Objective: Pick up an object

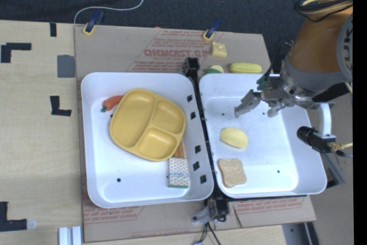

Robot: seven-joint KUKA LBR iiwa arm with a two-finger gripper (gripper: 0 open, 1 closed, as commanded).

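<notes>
The gripper hangs over the upper part of the right bin, its two fingers spread apart with nothing between them. The nearest candidate, a pale yellow rounded piece, lies on the bin floor just below and left of the fingers; a tan slice lies near it, toward the front wall. The yellow piece looks light, stiff and smooth, probably toy food, so it may roll or slip; a grasp across its narrower middle seems soundest. In the left bin, a yellow divided tray covers most of an orange item and the top of a small carton. The carton's print is too small to read.
</notes>
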